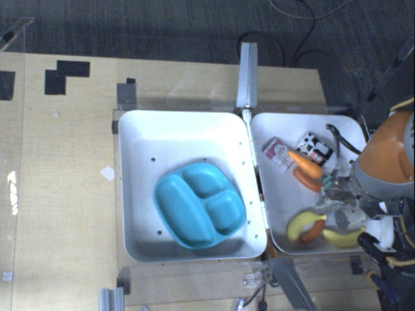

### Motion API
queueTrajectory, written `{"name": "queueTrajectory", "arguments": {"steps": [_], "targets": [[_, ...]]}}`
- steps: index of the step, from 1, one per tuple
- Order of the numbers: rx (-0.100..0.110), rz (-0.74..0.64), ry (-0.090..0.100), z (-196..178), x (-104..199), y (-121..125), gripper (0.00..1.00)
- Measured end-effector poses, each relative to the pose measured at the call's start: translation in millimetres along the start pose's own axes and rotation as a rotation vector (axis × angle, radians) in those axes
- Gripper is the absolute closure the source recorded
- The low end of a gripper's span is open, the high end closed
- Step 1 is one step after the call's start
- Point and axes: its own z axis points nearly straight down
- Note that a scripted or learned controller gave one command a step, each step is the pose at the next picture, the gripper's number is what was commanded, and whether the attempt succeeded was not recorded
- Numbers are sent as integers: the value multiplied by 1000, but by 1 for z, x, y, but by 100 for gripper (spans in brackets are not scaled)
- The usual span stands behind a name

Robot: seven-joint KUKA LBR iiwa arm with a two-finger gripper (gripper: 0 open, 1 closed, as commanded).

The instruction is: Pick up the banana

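We locate the gripper over the right bin, near that bin's front right corner. Its metal parts crowd together there, and we cannot tell from this view how its jaws stand or whether anything is between them. The grey arm with its orange band enters across the bin's right edge.

Directly in front of the gripper lies the banana, against the front wall near the front right corner. Its long axis runs roughly along that front wall, and one end passes under the arm's hardware. Just to its left we note a yellow fruit touching a small red item. A carrot lies toward the bin's centre, a printed packet behind it.

The left bin carries a blue divided plate near its front right corner.
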Motion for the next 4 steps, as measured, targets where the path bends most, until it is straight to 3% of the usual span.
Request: {"name": "queueTrajectory", "arguments": {"steps": [1,2,3,4], "targets": [[13,-25,0,-19,67,10,100],[14,-25,0,-19,67,10,0],[4,-11,2,12,49,-5,0],[12,-266,0,-7,8,8,0]]}}
